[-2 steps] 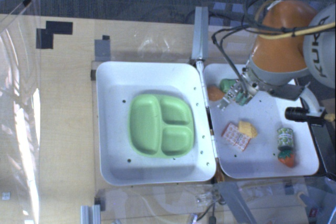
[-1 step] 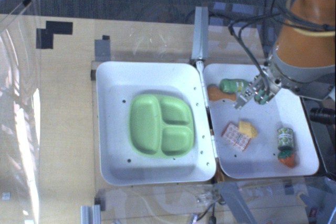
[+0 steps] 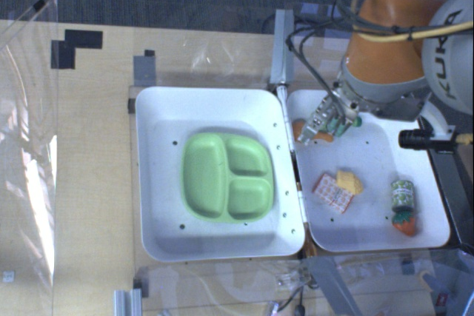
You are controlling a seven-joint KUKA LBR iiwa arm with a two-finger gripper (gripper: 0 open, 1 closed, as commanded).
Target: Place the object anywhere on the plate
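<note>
Camera view gives us the fingers (image 3: 324, 126) low in the right bin's (image 3: 370, 233) near-left corner, touching an orange object (image 3: 305, 132); whether they clasp it we cannot tell. Further out lie a pink-and-yellow block (image 3: 337, 189) and a green jar (image 3: 402, 196). A green plate (image 3: 227, 177) sits in the left bin (image 3: 155, 159).

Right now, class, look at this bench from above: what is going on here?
A grey arm with an orange band reaches in from the right, its gripper low over an orange object at the left edge of the right white bin. Whether it holds it is unclear. A pink waffle-like block, a yellow piece and a green-and-orange item lie there too. The green divided plate sits in the left white bin.
</note>
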